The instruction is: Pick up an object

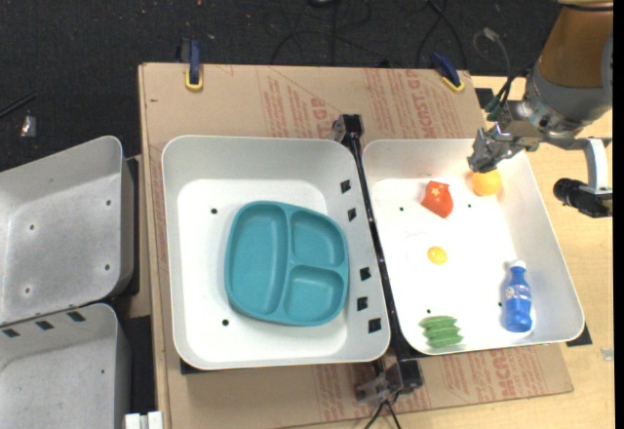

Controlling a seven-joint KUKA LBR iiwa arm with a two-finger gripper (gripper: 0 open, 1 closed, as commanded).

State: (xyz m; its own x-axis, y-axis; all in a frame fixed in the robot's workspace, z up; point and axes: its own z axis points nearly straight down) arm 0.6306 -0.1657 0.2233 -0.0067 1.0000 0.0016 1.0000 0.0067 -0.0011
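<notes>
2 shallow white plastic bins side by side on a cardboard sheet. Left bin (185, 252): 1 item, a teal plastic divided plate w/ 3 compartments (288, 263), roughly centred.

Right bin (546, 222): 5 items. 1 orange-yellow rounded block (487, 184) near the far wall; 1 red wedge-shaped block (438, 199) just left of it; 1 small yellow round piece (437, 255) mid-bin; 1 green ridged piece (440, 331) at the near edge; 1 blue plastic bottle w/ white cap (516, 297) near the right wall, lying w/ cap pointing away.

1 grey arm w/ orange band enters from the right. Its gripper (486, 156) sits at the far end of the right bin, directly above and touching or nearly touching the orange-yellow block. Can't tell how wide it's set or whether it has hold of anything.
</notes>
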